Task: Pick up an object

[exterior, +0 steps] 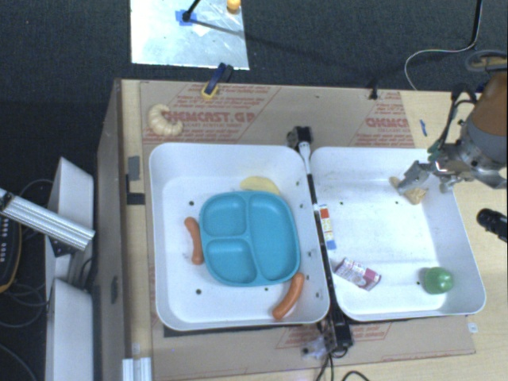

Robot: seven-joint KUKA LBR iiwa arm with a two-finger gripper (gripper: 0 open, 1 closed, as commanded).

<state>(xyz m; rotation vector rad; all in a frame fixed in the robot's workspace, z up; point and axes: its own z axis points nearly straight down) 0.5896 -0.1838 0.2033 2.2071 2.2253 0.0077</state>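
My gripper point(412, 182) hangs over the far right part of the right bin point(389, 236), reaching in from the right. A small tan thing point(416, 196) shows just under its tip; whether it is held is unclear. Near that bin's front right corner lies a green round object point(436, 279). A small pink and white packet point(357, 274) lies at its front left. The left bin point(171, 213) holds a blue divided plate point(248, 237), an orange sausage point(193, 240) to its left, another sausage point(288, 296) at its front right, and a pale yellow object point(259, 184) behind it.
A black divider point(316, 221) runs between the bins, with a labelled strip on it. On the cardboard behind the left bin lie a cream curled object point(164, 119) and a blue and yellow tool point(216, 80). A dark object point(492, 224) sits right of the right bin.
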